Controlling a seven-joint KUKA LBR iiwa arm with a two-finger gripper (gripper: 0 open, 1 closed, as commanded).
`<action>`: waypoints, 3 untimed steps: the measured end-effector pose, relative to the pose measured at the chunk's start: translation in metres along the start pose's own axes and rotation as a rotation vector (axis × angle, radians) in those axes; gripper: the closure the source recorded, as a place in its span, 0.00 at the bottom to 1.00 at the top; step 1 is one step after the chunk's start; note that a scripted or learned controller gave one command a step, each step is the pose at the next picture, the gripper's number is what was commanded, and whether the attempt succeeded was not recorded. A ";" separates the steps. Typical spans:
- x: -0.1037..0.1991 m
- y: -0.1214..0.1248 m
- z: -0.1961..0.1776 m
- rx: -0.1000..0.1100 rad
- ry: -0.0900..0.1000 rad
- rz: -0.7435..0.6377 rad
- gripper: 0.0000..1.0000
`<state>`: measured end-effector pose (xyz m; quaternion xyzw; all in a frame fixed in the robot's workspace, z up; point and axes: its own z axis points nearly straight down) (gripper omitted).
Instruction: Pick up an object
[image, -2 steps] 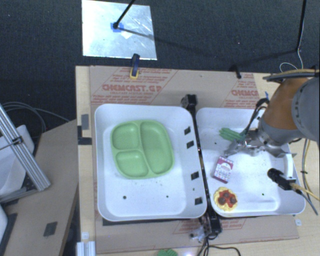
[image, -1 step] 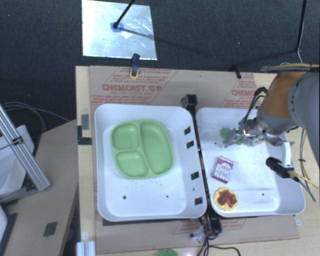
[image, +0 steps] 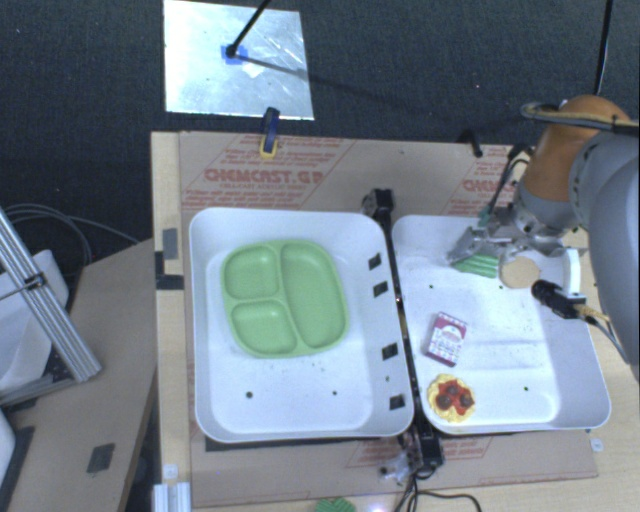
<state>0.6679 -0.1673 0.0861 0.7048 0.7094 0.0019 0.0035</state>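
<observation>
My gripper (image: 468, 249) hangs low over the back of the right bin (image: 575, 400), with the arm coming in from the right. Directly beneath and beside it lies a green object (image: 482, 266), partly covered by the gripper. A tan round disc (image: 519, 272) rests just to the right of the green object. Further forward in the same bin are a small red and pink packet (image: 446, 338) and a yellow disc with a red topping (image: 452, 397) near the front left corner.
The left bin (image: 215, 400) holds a green divided plate (image: 283, 298). A black divider with clips (image: 395, 300) runs between the two bins. A brown cardboard sheet (image: 300, 170) lies under both.
</observation>
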 end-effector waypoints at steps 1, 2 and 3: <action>-0.040 0.001 0.000 0.006 0.003 0.006 0.00; -0.039 0.003 -0.012 -0.001 -0.002 0.000 1.00; 0.066 0.004 -0.076 0.001 0.003 -0.005 1.00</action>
